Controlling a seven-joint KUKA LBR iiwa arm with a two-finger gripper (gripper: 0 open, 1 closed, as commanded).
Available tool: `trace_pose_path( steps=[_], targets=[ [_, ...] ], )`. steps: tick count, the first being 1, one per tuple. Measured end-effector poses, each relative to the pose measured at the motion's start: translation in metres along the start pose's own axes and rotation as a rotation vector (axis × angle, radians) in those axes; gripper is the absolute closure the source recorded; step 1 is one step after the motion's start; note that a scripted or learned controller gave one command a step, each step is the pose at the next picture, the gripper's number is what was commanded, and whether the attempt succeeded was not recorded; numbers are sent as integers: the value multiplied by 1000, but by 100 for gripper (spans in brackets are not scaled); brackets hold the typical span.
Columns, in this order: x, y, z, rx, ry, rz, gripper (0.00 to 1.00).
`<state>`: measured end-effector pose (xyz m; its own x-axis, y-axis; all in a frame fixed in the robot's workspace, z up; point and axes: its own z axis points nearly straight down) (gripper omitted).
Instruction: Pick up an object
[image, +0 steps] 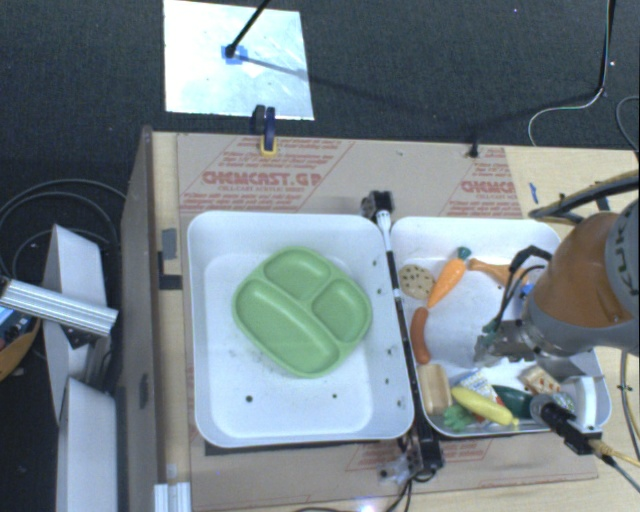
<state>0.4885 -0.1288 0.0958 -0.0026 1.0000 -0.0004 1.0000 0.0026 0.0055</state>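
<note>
The right bin (440, 235) holds several toy foods. An orange carrot (447, 281) lies beside a tan round cracker (415, 281), and a red sausage (420, 334) rests along the left wall. A tan bread piece (433, 387), a yellow banana (478, 404) and a dark green vegetable (514, 398) crowd the front edge. My gripper (492, 347) hangs low over the middle of this bin, just above and right of the banana. The wrist hides its tips. I see nothing held in it.
The left bin (220, 400) carries a green divided plate (303, 311). The arm's orange band (588, 280) covers the right bin's right side. An orange piece (489, 268) lies at the back near the carrot. A black clamp (380, 206) sits between the bins.
</note>
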Motion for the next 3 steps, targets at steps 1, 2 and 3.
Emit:
trace_pose_path(
  steps=[1, 2, 3],
  targets=[
    [-12, -2, 12, 4, 0, 2, 100],
    [-12, -1, 1, 1, -1, 1, 100],
    [-12, 0, -10, -1, -1, 0, 100]
  ],
)
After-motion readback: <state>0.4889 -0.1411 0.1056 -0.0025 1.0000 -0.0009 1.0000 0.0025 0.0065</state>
